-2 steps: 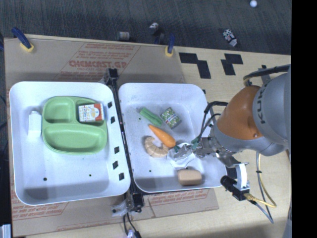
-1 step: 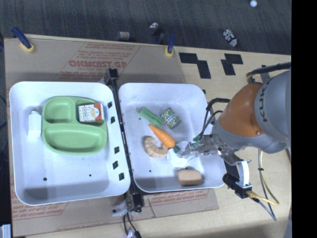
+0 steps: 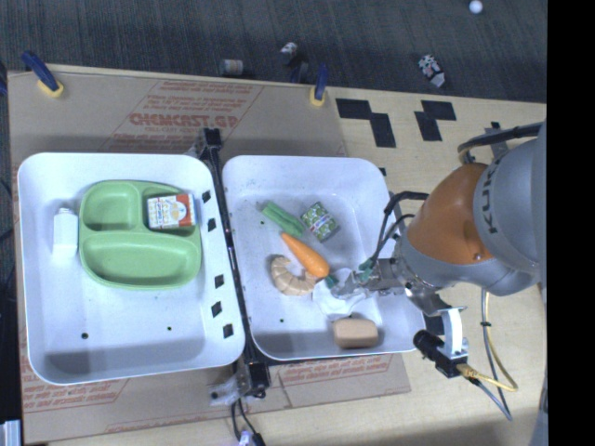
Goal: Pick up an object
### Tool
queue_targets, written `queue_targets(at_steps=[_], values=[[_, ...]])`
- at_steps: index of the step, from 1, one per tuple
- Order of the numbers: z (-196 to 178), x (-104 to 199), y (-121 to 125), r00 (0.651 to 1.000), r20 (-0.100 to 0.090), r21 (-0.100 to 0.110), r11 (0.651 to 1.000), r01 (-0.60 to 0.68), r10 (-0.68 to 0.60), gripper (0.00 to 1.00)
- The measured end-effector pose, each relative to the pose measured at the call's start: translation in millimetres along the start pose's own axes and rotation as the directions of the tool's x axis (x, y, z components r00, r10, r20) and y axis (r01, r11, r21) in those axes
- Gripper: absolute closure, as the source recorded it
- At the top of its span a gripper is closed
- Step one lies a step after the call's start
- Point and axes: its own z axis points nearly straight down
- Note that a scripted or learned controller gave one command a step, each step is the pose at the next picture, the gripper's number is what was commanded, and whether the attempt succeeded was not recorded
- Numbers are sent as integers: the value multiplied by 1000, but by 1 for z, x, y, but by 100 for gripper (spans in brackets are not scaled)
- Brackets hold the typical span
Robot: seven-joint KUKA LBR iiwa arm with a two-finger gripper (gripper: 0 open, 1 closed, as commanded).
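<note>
The right bin (image 3: 367, 177) holds an orange carrot (image 3: 306, 255), a tan curled pastry (image 3: 290, 277), a green stick (image 3: 279, 217), a small green packet (image 3: 319, 220), a crumpled white item (image 3: 331, 297) and a tan block (image 3: 356, 332). My gripper (image 3: 351, 283) is low in this bin's right part, just right of the carrot's tip. It sits at the upper edge of the white item, with the tan block below it. The grey and orange arm (image 3: 456, 226) reaches in over the bin's right rim.
The left bin (image 3: 121, 337) holds a green divided plate (image 3: 139, 254) with a small red-and-white carton (image 3: 168, 212) in one compartment. A white bottle (image 3: 64, 231) lies by that bin's left wall. Black clips (image 3: 221, 277) line the wall between the bins.
</note>
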Motion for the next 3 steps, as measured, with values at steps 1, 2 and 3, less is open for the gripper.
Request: queue_targets(at_steps=[1, 2, 3], values=[[-199, 1, 0, 1000, 1, 3, 1000, -1, 1, 100], [-59, 36, -3, 1000, -3, 11, 1000, 0, 0, 100], [-59, 35, -3, 1000, -3, 11, 1000, 0, 0, 0]])
